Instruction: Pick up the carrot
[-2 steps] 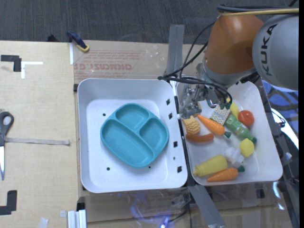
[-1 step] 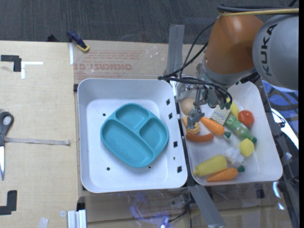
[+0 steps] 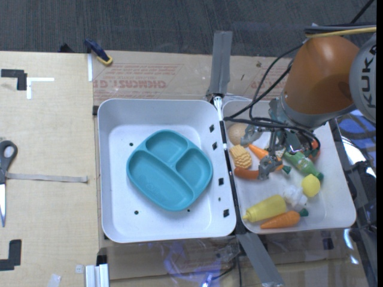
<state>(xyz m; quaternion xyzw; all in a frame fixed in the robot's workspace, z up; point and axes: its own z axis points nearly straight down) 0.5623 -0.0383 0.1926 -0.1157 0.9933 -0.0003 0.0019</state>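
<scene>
Over on the left, scissors [image 3: 6,160] lie on the bare bench, well apart from the work. Next comes the left bin [image 3: 108,178], holding a blue 3-compartment tray [image 3: 169,170], probably set there as a drop-off spot. Across the divider, the right bin [image 3: 341,211] is crowded with toy food: a corn cob [image 3: 241,156], a yellow bottle [image 3: 265,208], a lemon [image 3: 310,185], and more than 1 orange piece. The plainest carrot [image 3: 281,220] lies at the near edge, just beside the bottle. The gripper [image 3: 270,164] hangs over the middle clutter instead, well short of that carrot, and cables hide its fingers, so I cannot tell whether the claw is wide or narrow.
</scene>
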